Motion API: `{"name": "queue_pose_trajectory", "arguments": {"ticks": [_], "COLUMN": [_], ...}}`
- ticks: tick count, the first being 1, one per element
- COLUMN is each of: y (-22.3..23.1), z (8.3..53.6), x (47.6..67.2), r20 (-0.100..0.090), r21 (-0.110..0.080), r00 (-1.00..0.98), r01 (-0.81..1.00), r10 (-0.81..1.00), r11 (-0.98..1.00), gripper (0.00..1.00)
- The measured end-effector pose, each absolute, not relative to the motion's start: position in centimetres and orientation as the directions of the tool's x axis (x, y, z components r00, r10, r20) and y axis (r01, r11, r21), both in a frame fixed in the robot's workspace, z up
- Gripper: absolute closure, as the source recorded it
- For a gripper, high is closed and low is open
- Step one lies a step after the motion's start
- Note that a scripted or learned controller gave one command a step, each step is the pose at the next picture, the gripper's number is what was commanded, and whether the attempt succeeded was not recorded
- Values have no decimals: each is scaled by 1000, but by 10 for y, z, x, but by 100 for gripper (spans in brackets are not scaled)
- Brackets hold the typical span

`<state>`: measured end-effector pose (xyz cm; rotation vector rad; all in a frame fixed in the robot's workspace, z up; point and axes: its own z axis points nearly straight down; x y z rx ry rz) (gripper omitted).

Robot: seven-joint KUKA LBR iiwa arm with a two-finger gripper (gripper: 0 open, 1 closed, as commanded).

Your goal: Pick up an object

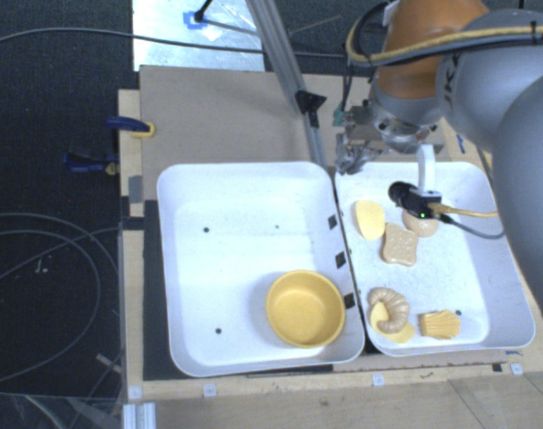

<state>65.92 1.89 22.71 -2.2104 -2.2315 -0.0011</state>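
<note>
My gripper (pixel 353 156) hangs over the far left corner of the right bin (pixel 499 266), close to the wall between the two bins. Nothing shows in its grasp. Below it in that bin lie a pale yellow slice (pixel 370 219), a tan toast-like piece (pixel 400 245) and a beige round piece (pixel 423 224) partly under a black part of the tool. Nearer the front are a curled croissant-like piece (pixel 388 305) and a ridged yellow piece (pixel 440 324). A yellow bowl (pixel 304 307) stands upright in the left bin (pixel 218 239), at its front right.
The grey arm and its orange band (pixel 428 25) cover the far right of the bench. A slanted metal pole (pixel 280 52) crosses the back toward the bins' divider. A yellow cable (pixel 472 213) runs over the right bin. Clamps (pixel 129 126) sit at the left bench edge.
</note>
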Motion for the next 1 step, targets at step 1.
{"name": "queue_pose_trajectory", "arguments": {"ticks": [1], "y": [76], "z": [219], "x": [653], "r20": [2], "r21": [1], "r00": [-11], "r01": [1000], "r10": [1000], "r11": [11], "gripper": [100]}}
